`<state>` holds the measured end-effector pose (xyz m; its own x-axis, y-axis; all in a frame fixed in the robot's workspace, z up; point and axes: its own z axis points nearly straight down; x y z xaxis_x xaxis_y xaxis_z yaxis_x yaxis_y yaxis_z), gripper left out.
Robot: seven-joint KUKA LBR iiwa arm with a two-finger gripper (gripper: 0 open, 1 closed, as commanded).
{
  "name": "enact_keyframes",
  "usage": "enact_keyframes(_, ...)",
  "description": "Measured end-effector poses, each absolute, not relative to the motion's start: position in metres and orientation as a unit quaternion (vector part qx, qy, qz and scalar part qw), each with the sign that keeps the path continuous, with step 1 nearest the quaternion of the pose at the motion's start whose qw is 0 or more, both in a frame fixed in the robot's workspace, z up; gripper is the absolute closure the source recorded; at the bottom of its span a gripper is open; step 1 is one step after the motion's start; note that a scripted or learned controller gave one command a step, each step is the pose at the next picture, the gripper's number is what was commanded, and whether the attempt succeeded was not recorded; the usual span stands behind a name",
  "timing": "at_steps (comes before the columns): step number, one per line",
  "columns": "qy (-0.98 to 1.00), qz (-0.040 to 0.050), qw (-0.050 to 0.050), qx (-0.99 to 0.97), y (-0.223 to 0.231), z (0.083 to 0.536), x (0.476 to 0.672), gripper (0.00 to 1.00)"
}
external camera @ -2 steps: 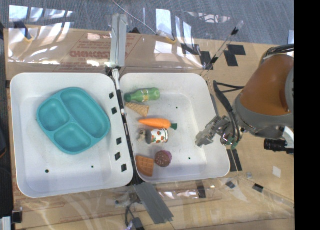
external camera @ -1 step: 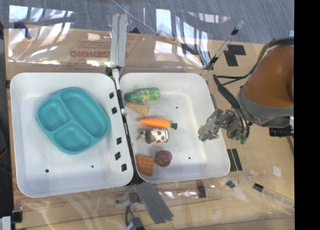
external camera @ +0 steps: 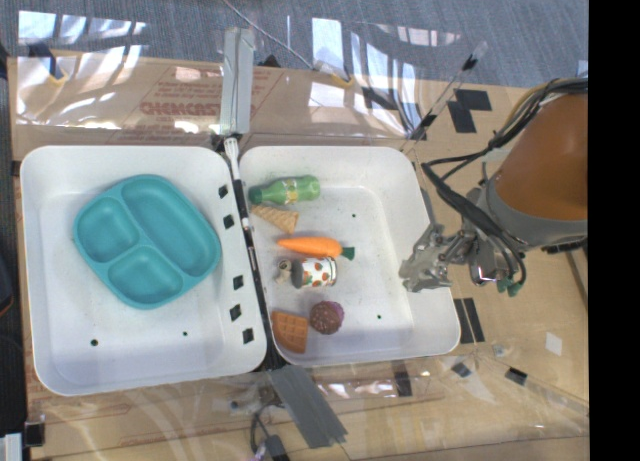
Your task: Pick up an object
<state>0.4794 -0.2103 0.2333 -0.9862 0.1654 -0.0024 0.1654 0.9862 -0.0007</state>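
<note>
Faintly, red "CHEMICAS" lettering (external camera: 178, 107) marks cardboard behind the bins.

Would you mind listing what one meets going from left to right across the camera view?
Teal divided plate in the left bin → divider between the bins → green bottle → carrot → gripper at the right bin's right edge → orange band on the arm.

The arm (external camera: 540, 164) enters from the right edge of the frame, its orange band at centre right with dark cables looped about it. The wrist slants down and leftward to the hand (external camera: 425, 267), which sits at right of centre, pointing toward the lower left.
</note>
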Motion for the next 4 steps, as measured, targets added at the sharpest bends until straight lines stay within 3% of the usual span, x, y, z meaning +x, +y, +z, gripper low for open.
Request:
enact_keyframes(1,0.997,-0.0015,0.003,-0.075,-0.210,0.249,0.479,1.00)
enact_keyframes(2,0.980,-0.0008,0.002,-0.199,-0.209,0.247,0.523,1.00)
enact_keyframes(3,0.955,-0.0012,0.003,-0.298,-0.209,0.238,0.546,1.00)
enact_keyframes(4,0.907,0.0008,-0.001,-0.420,-0.209,0.232,0.523,1.00)
